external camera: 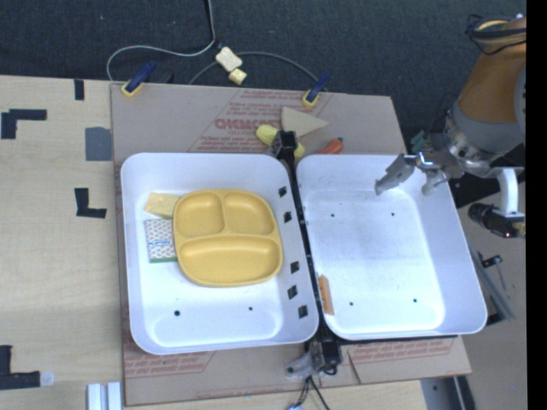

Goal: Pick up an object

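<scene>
Gripper [411, 176]: fingers spread, grasping nothing, over right bin [444, 314] upper right corner.
Yellow divided plate [227, 237]: left bin [205, 336], centre.
Sponge [159, 239]: touching plate's left edge.

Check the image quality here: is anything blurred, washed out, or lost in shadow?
Camera view: even, soft lighting with faint shadows; the two shallow white bins look bright but keep their edges; the yellow divided plastic plate is sharp; the grey two-finger gripper is slightly soft, and the small patterned card beside the plate is too small to read.
</scene>
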### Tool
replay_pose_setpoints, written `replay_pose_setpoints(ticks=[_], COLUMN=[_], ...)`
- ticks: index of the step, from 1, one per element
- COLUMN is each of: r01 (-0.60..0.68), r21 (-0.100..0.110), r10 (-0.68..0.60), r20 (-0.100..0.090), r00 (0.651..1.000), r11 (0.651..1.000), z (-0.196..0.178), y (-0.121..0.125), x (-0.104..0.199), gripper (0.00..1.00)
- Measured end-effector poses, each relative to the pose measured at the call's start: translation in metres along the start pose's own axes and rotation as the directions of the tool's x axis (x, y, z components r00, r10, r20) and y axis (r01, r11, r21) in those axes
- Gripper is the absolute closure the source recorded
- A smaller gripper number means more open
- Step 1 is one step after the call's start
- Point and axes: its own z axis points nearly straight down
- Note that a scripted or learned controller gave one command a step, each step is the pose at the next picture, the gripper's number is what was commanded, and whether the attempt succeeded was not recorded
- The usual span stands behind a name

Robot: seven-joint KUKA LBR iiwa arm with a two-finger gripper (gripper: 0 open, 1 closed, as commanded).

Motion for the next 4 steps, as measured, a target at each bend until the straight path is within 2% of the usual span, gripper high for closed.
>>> replay_pose_setpoints(ticks=[1, 2, 3, 4], r01=[0.0, 0.003, 0.002, 0.003], r21=[-0.004, -0.006, -0.005, -0.005], r10=[0.0, -0.003, -0.002, -0.003], r20=[0.003, 0.002, 0.001, 0.004], r00=[1.0, 1.0, 1.0, 1.0], r11=[1.0, 1.0, 1.0, 1.0], z=[0.149, 0.144, 0.145, 0.134], y=[-0.041, 0.023, 0.071, 0.07], x=[0.043, 0.066, 0.053, 0.053], gripper=[0.0, 0.0, 0.0, 1.0])
